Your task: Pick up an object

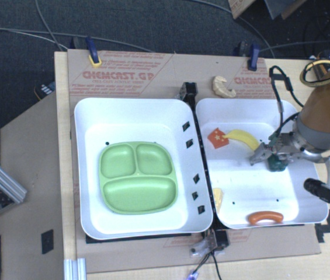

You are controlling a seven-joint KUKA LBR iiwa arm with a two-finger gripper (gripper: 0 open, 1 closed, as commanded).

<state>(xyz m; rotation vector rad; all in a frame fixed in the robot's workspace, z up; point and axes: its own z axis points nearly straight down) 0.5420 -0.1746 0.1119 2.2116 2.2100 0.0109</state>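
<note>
The right bin holds a yellow banana beside a small red piece near its back left. An orange sausage-shaped toy lies at the front rim, and a pale yellow item rests against the left wall. My gripper is low over the right side of this bin, just right of the banana's end. A small dark green object sits right under or against it; whether it is gripped is hidden.
The left bin carries a green divided plate. A beige object lies on the bench behind the right bin. Clamps and cables line the back edge. The arm's orange band hangs over the right bin's right wall.
</note>
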